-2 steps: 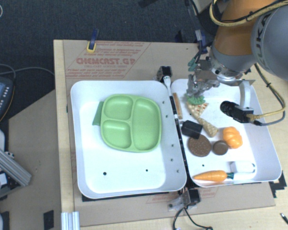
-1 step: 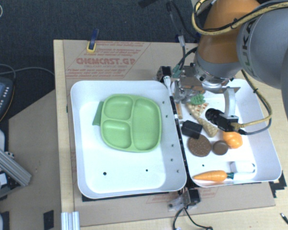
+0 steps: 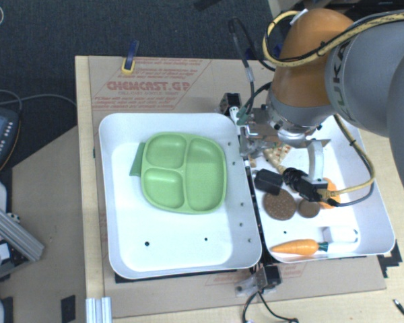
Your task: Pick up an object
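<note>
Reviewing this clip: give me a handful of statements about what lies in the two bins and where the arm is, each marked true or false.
1. A green divided plate lies in the left bin. True.
2. A carrot lies near the front edge of the right bin. True.
3. The arm reaches over the left bin. False: the arm hangs over the right bin.
4. Two brown round discs lie in the right bin. True.
5. The green divided plate is stacked on the carrot. False: they lie in separate bins.
</note>
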`<action>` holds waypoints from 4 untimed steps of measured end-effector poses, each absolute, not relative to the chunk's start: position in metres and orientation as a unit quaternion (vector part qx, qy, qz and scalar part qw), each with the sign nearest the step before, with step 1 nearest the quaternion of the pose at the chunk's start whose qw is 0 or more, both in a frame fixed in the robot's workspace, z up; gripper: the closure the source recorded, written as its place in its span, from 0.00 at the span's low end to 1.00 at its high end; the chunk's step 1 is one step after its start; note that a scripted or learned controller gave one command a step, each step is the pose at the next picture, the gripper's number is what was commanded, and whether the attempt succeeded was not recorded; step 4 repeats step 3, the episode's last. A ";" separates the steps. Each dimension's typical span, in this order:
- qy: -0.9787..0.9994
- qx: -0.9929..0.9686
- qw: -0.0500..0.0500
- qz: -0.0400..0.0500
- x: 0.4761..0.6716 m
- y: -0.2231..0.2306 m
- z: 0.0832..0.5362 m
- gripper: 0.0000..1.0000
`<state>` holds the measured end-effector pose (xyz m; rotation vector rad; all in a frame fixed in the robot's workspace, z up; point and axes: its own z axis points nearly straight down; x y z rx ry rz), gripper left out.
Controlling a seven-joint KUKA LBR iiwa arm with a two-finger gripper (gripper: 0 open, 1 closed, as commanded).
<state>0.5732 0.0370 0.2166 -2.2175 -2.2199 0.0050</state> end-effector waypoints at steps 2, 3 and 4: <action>-0.708 -0.706 0.001 0.000 0.569 0.047 0.226 1.00; -0.708 -0.707 0.000 0.000 0.571 0.048 0.225 1.00; -0.708 -0.707 0.000 0.000 0.571 0.048 0.225 1.00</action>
